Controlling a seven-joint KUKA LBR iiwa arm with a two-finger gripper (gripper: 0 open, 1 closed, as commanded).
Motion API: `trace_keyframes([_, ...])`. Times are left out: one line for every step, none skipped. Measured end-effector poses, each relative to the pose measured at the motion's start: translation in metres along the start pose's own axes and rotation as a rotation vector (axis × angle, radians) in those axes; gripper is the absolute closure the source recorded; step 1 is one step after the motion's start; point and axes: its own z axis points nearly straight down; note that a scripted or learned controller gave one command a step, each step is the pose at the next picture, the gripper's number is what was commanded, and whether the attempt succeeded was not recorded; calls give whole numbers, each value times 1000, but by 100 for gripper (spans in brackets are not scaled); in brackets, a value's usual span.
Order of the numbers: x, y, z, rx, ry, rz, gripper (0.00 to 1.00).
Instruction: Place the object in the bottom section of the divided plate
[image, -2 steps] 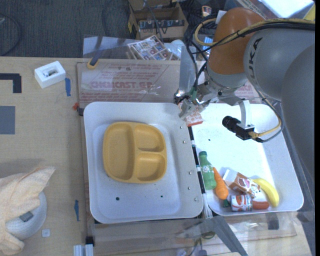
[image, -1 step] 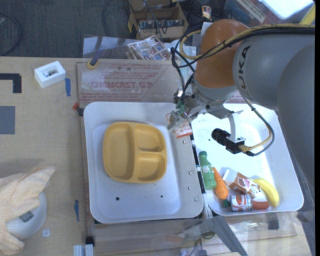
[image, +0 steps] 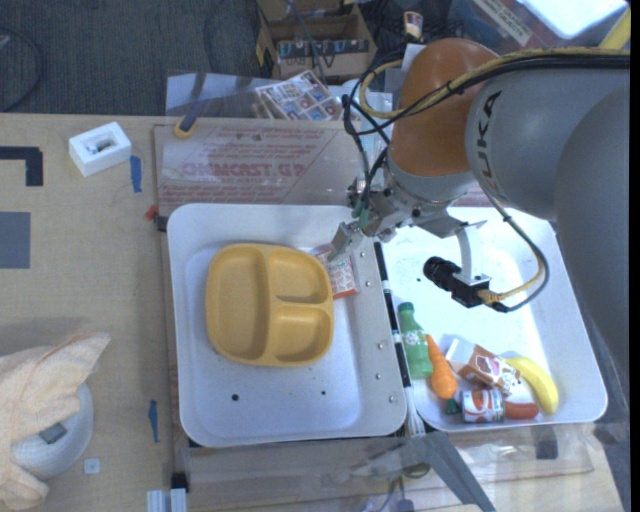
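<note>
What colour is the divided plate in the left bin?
Plain yellow. The divided plate shows clearly in the camera view, lying in the left bin.

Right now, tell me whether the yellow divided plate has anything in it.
Empty. The yellow divided plate sits flat in the left bin, and all its sections show bare yellow. A small printed packet lies just past its right rim.

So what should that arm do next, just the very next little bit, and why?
Probably slide a little further left, over the yellow plate. The gripper hangs at the plate's upper right edge, with a small red-and-white packet just beneath it, seemingly touching the plate's rim. That packet appears to lie outside the plate, so nothing sits in a section yet.
</note>
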Motion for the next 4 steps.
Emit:
trace_keyframes([-1,0,-9,-1,-1,3,100])
trace_keyframes([34,44,24,-6,-3,-276,100])
trace_keyframes([33,44,24,-6,-3,-276,0])
trace_keyframes([82,59,-34,-6,-3,-407,0])
